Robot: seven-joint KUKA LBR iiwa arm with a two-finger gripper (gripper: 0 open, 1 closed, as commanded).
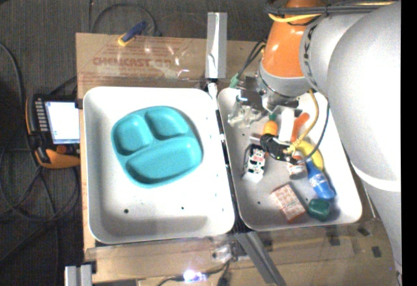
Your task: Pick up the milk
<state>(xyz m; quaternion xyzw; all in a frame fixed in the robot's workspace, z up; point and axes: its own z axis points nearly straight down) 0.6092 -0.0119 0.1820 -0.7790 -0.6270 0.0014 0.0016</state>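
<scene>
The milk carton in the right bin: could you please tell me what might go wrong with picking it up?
1. The milk carton lies close to the left wall of the right bin; the gripper might strike that wall on its way down.
2. The gripper is nearer the bin's far end than the carton, so a descent from there would probably miss it.

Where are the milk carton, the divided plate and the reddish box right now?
milk carton (255,162), camera view, on its spotted upper face.
divided plate (163,162), camera view, in its largest compartment.
reddish box (287,202), camera view, on its patterned top face.
</scene>
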